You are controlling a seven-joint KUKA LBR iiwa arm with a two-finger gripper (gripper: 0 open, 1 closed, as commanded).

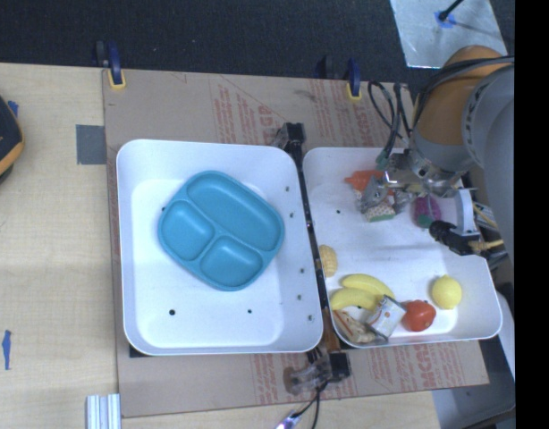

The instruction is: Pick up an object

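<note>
Down at the right bin's (395, 256) far end, gripper (384, 191) low over a small greyish object (378, 211); open or closed, impossible to tell. Just beside it, an orange piece (358, 181) and a magenta one (426, 211). Probably mid-approach, with nothing visibly held. Next: settle squarely on one item, close, lift straight. Farther off, at the near rim: banana (364, 287), lemon (446, 291), tomato (419, 315). Contact point hidden under wrist hardware; greyish object's identity unclear.
</note>
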